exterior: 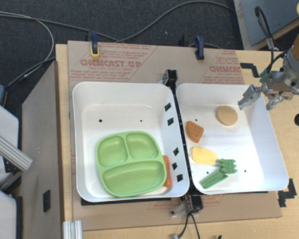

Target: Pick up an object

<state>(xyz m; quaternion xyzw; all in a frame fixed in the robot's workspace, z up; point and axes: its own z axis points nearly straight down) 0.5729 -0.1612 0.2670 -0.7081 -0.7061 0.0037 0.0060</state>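
1. In the right bin [276,156], four small items lie loose: a round tan piece [226,116] near the far edge, an orange-brown wedge [194,131] close to the left wall, a yellow piece [204,156] just nearer than it, and a green leafy toy [218,173] by the near edge, just beside the yellow one.
2. The gripper [259,96] hangs over the bin's far right corner. The jaws stand spread apart, nothing between them.
3. The left bin [82,133] carries a green compartment tray [132,163] toward its near edge, with an orange object [166,172] wedged along the tray's right side.
4. Nearest candidate: the round tan piece, near the gripper and well apart from the other items and the walls.
5. Handling judgement: it looks like toy food, so probably light and rigid. The domed, smooth top may slip out of a pinch taken high.
6. Suggested hold: across its middle, fingers low on opposite sides.
7. The green leafy toy is elongated; its narrow stem would suit a crosswise pinch, but the yellow piece crowds it.
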